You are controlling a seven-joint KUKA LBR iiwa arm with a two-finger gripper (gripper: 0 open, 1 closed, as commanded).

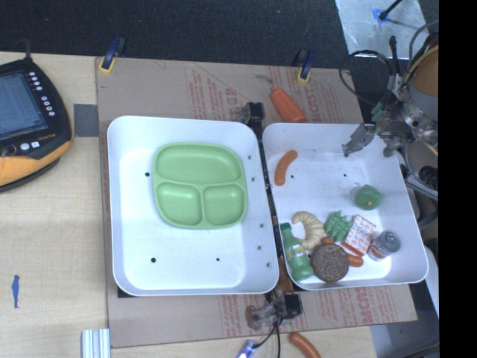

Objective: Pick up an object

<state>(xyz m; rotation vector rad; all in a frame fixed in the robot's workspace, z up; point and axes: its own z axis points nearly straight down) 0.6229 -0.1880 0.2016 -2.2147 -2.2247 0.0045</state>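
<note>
Gripper hung over the far right corner of the right bin, jaws spread apart, nothing between them. Looked like the approach step, no pick yet. Candidates sat lower in that bin: green round object closest, orange sausage-shaped piece to the left, cluttered pile with a brown disc at the near edge. Next move probably needed descent over the green one, then closing. Left bin held a green divided plate.

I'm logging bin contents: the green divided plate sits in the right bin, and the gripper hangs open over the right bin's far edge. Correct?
Not quite. The camera view shows the green divided plate in the left bin, not the right bin. The gripper does hang open over the right bin's far edge.
</note>
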